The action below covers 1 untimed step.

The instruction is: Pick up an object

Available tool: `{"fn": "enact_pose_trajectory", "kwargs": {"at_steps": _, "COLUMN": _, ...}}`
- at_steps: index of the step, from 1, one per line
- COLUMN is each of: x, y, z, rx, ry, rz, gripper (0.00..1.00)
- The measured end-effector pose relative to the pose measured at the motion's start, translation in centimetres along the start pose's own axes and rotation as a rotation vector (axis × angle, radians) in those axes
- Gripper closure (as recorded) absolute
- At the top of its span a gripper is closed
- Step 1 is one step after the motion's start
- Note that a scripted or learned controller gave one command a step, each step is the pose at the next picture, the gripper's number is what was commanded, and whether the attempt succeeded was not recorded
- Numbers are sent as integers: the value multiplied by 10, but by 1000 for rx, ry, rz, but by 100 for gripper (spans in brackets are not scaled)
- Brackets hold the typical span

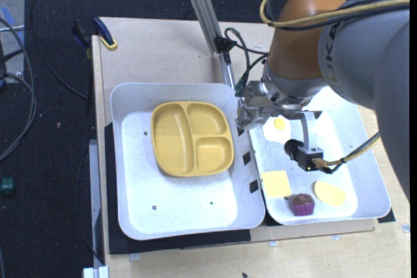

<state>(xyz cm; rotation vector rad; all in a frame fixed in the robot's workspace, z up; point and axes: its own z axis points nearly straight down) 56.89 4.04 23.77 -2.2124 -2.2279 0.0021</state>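
Yellow flat foam square (275,183) lies at six o'clock in the right white bin (371,202). It looks light and bendy; I'd pinch its edges. My hand (277,115) hovers above; its grip I cannot tell.

I count two white bins (130,205), one yellow divided plate (193,139), one fried egg (277,129), one yellow square (275,183), one yellow oval (330,193) and one purple cupcake (301,204).

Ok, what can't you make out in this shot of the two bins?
- Pincer: blocked by the arm's wrist; open or shut unclear.
- Right bin: its far part covered by the arm.
- White-and-yellow piece: partly hidden by the wrist.
- Purple object: too small to identify.
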Motion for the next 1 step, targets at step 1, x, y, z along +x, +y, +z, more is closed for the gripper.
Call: {"fn": "enact_pose_trajectory", "kwargs": {"at_steps": 1, "x": 59, "y": 4, "z": 1, "rx": -3, "ry": 1, "rz": -2, "gripper": 100}}
